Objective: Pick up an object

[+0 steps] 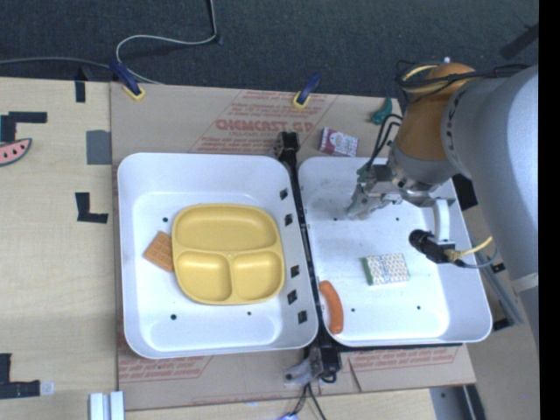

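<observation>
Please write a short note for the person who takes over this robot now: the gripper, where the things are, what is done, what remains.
Gripper: low over the far part of the right bin, nothing seen between its fingers; open or shut is unclear.
Right bin: a small patterned packet near the middle, an orange sausage-shaped toy at the near left edge.
Left bin: a yellow divided plate lying partly over a tan cracker.
Done: nothing picked up.
Left: grasp one object and lift it.

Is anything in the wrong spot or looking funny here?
A little. The brown cracker-like piece is tucked partly under the yellow divided plate in the left bin, and the orange sausage-shaped thing lies against the right bin's left wall. Nothing looks spilled or broken.
</observation>
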Controlling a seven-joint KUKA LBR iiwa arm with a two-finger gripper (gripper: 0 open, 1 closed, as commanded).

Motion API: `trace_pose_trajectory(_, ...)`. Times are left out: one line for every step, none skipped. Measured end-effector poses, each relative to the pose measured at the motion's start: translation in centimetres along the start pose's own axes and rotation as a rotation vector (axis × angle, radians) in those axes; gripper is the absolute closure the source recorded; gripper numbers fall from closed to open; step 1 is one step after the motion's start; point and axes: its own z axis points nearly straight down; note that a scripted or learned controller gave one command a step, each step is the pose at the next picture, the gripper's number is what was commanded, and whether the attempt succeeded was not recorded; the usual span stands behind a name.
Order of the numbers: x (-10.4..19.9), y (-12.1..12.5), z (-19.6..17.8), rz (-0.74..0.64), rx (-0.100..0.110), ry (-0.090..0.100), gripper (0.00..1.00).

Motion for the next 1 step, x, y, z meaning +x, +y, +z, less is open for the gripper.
trace_pose_trajectory(-0.01, 0.00, 0.01, 0.000, 0.000, 0.000, 0.00)
